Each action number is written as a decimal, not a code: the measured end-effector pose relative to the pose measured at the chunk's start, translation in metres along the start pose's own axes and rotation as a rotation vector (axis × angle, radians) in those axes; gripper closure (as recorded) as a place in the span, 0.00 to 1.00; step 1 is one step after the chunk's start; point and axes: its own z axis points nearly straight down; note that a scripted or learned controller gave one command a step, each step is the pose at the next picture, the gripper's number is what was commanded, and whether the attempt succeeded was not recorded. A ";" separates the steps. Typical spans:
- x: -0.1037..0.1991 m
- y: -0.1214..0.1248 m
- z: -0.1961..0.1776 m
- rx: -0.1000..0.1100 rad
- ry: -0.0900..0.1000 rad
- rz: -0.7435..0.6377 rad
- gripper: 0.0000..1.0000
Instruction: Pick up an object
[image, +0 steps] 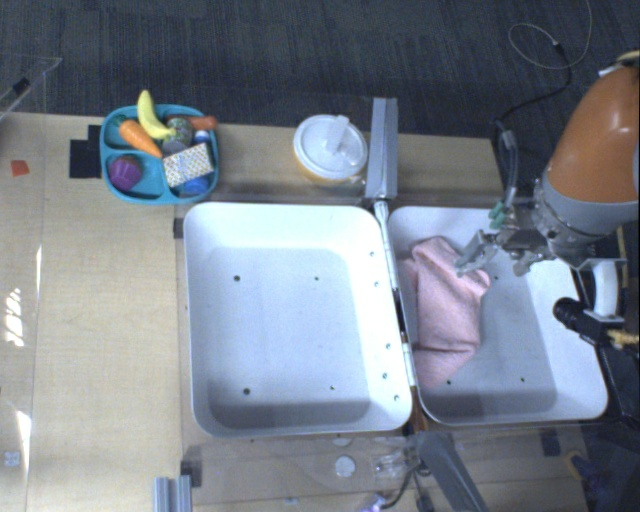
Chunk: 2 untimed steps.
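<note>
On the far left of the bench stands a blue tray (112, 185) with toy food in it, among them a banana (150, 115) and a carrot (138, 136), and to its right, behind the bins, a white lidded container (330, 148). Next comes the left bin (285, 318), and a metal divider bar (381, 150) stands at the far end of the line where the two bins meet. The right bin (520, 385) holds a crumpled pink cloth (445, 305), which lies against the bin's left wall and is the only object there to pick. The gripper (478, 252) is at the far right corner of the cloth, just at its upper edge; the thin fingers seem to point down and left toward the fabric, but I cannot tell if they are spread or closed, or if any cloth is between them. I judge that the task is in the reaching or grasping step: the cloth lies in the bin, not lifted, so the grasp and the lift are left to do. The bin's left wall beside the cloth leaves little room on that side, and soft fabric may slip out of a thin pinch.
</note>
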 end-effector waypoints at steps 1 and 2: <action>-0.019 0.031 0.090 0.000 0.000 -0.011 0.00; -0.038 0.046 0.160 -0.011 -0.001 -0.030 0.00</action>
